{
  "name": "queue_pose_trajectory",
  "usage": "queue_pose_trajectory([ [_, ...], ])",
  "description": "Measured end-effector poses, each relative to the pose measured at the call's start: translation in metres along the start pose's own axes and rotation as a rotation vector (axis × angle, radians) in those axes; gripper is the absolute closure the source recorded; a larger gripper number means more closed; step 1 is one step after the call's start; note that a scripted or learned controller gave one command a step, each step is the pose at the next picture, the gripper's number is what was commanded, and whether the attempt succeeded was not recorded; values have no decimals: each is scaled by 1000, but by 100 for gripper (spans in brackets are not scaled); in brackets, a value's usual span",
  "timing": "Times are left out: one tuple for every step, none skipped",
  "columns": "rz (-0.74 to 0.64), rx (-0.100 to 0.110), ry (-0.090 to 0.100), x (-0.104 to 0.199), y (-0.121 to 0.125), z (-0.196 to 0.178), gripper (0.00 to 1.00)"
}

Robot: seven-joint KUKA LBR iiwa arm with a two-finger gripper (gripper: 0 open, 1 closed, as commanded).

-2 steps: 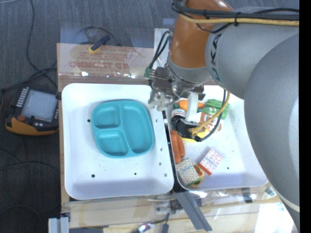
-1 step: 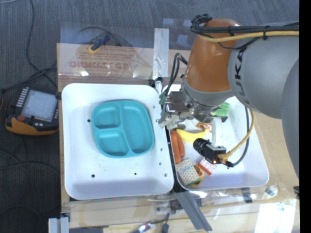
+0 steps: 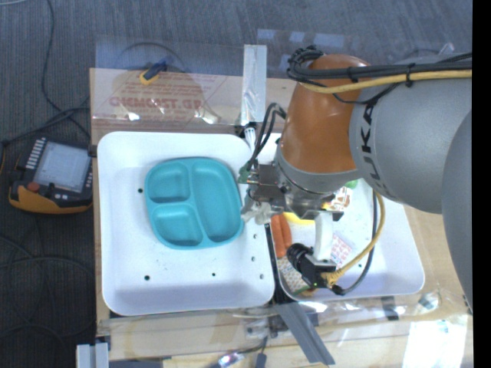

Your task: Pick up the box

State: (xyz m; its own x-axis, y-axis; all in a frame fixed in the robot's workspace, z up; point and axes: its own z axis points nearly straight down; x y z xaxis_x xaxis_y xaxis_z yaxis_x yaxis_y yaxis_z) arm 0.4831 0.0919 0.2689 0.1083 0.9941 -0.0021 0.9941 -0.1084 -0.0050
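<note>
While the grey arm (image 3: 414, 144) is reaching in from the right, its orange band (image 3: 322, 121) is sitting high over the wall that the two white bins share. The wrist is hanging low over the left part of the right bin (image 3: 399, 278) and is covering much of that bin's floor.

Claw (image 3: 265, 200): dark metal parts are showing under the wrist's left rim, right at the dividing wall. From this angle I cannot tell whether it is spread or pressed together.

Box (image 3: 342, 246): a small pale thing with red and coloured print is lying on the floor of the right bin, just below the wrist in the view and to the right of the claw. I am taking this for the box, though part of it is being hidden. More coloured print is peeking out at the wrist's lower edge above it; I cannot tell whether it belongs to the same thing.

An orange carrot-shaped thing (image 3: 281, 234) is lying along the right bin's left wall, near the claw and apart from the box.

The left bin (image 3: 123, 282) is holding a teal plate (image 3: 192, 202) with three compartments, lying flat, its right edge coming close to the dividing wall.

The table (image 3: 439, 274) is carrying both bins. Behind the left bin a clear sheet with red lettering (image 3: 157, 102) is lying flat, with a small blue and yellow thing (image 3: 153, 71) on it. On the dark carpet (image 3: 46, 297) to the left, an orange and black handset (image 3: 52, 175) with a screen is lying among cables.
</note>
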Motion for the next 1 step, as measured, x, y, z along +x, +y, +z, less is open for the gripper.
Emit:
queue_pose_trajectory([
  [-1,4,-2,0,0,-8,100],
])
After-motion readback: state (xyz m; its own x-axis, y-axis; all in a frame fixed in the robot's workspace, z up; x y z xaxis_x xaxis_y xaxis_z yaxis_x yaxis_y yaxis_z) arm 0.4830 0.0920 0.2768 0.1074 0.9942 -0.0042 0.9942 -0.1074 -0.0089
